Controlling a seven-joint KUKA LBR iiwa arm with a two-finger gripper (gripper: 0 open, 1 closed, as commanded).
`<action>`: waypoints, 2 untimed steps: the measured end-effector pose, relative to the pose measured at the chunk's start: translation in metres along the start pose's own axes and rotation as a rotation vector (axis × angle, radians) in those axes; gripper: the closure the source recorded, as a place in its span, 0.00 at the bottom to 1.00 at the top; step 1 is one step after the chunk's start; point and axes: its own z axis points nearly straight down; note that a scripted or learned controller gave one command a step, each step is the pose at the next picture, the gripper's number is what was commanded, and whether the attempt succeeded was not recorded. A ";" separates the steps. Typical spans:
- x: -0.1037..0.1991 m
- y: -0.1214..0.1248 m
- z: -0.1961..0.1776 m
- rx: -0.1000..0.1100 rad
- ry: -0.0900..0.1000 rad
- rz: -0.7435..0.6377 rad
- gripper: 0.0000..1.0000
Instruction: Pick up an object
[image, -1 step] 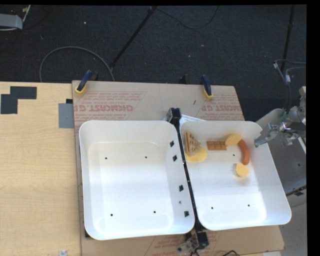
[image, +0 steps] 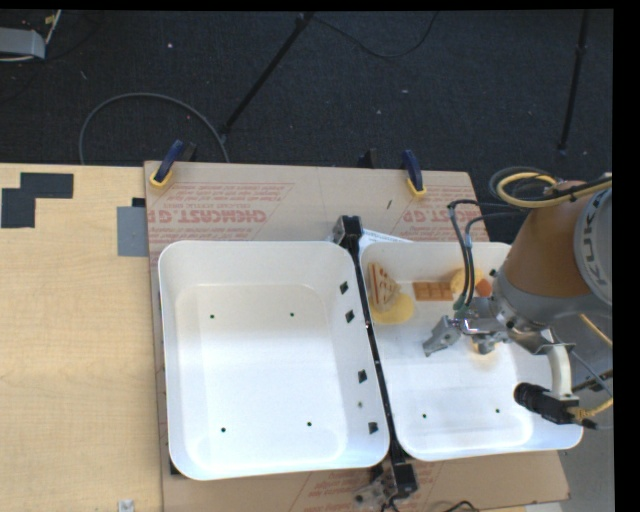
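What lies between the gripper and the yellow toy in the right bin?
In the camera view, only bare white bin floor lies between the gripper and the yellow toy; an orange block sits off to the side, above that stretch.

One fixed camera looks down slantwise on both bins (image: 165, 300)

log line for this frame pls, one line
arm: over right bin | gripper: low beside yellow object, nothing seen held | other items: orange block near far wall | left bin: no gripper
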 end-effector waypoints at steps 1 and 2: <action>0.037 0.099 0.043 -0.013 -0.004 0.002 0.00; 0.036 0.100 0.031 -0.016 -0.004 0.003 1.00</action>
